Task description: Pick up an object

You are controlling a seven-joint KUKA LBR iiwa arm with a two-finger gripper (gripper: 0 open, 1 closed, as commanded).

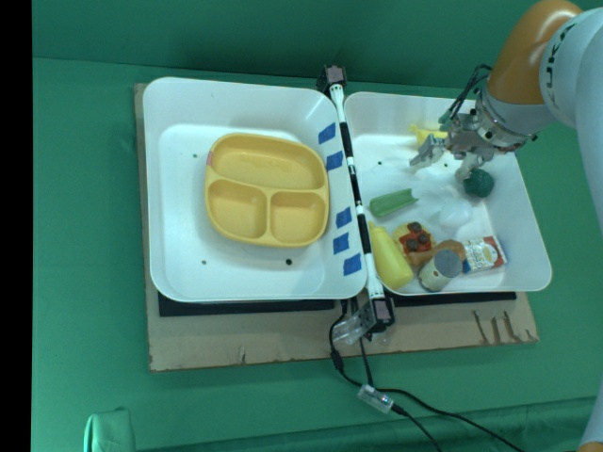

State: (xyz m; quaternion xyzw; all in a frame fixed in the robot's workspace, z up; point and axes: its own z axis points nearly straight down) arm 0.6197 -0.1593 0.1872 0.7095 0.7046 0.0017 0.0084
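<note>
While I am watching: approach step.
Gripper (445,157): hanging spread, pinching nothing.
Nearest: dark green ball (479,183), just beside.
Next, I am judging: centring, descending, closing.

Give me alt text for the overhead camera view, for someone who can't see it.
A grey and orange robot arm reaches from the right, its gripper open above the right bin, beside a dark green ball and over scattered toy food. The left bin holds a yellow divided tray.

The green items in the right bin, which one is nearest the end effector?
The dark green round one, just below the end effector. The lighter green long piece lies farther off, toward the divider.
</note>
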